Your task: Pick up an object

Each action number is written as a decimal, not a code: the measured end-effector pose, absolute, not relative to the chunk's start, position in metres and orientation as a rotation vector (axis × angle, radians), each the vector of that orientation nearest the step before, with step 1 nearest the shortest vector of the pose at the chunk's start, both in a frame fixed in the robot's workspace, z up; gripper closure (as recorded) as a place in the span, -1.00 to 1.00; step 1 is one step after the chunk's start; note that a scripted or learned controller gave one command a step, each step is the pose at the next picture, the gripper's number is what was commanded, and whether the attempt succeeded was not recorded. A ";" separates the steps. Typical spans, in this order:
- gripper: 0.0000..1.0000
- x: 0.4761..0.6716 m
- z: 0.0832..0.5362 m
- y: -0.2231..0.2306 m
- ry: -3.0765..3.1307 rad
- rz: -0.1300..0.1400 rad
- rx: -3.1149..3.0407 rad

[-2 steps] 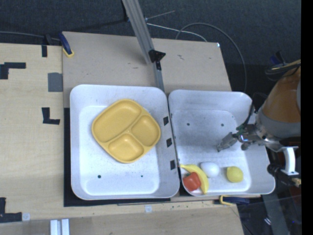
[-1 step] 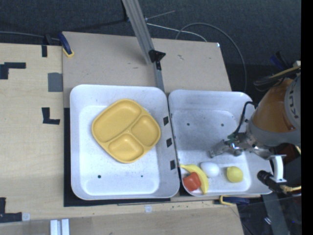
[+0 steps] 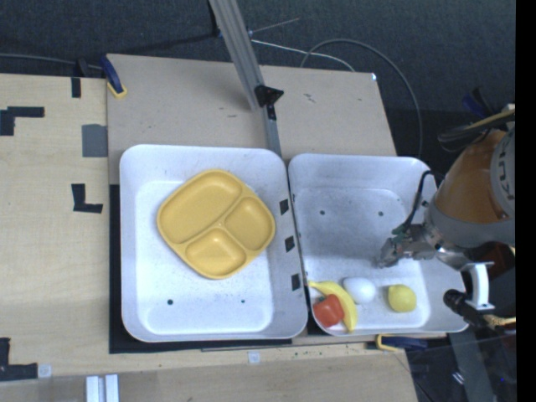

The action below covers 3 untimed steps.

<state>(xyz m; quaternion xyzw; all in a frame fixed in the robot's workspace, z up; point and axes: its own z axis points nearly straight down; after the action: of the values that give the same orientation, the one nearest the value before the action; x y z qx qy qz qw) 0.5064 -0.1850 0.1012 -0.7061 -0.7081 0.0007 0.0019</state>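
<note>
The right bin (image 3: 352,178) holds several small objects along its near edge: a yellow banana (image 3: 338,296), a red piece (image 3: 329,310) beside it, a white egg-like object (image 3: 361,290) and a yellow lemon-like object (image 3: 402,298). My gripper (image 3: 391,252) hangs low over the bin's right side, just above and between the white object and the yellow one, touching neither as far as I can see. Nothing shows between its fingers.
The left bin (image 3: 138,224) carries a yellow sectioned plate (image 3: 216,223). A grey metal bar (image 3: 243,48) runs from the top down to the bins' shared wall (image 3: 289,224). The arm's orange and grey body (image 3: 477,195) covers the right bin's right rim.
</note>
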 end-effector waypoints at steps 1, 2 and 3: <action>1.00 0.517 0.154 -0.187 -2.226 -0.002 -2.221; 1.00 0.511 0.212 -0.193 -2.226 -0.002 -2.223; 1.00 0.512 0.244 -0.193 -2.226 -0.002 -2.221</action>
<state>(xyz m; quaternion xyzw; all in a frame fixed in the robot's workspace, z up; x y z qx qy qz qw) 0.5121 -0.1929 0.2441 -0.7064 -0.7078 -0.0006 -0.0014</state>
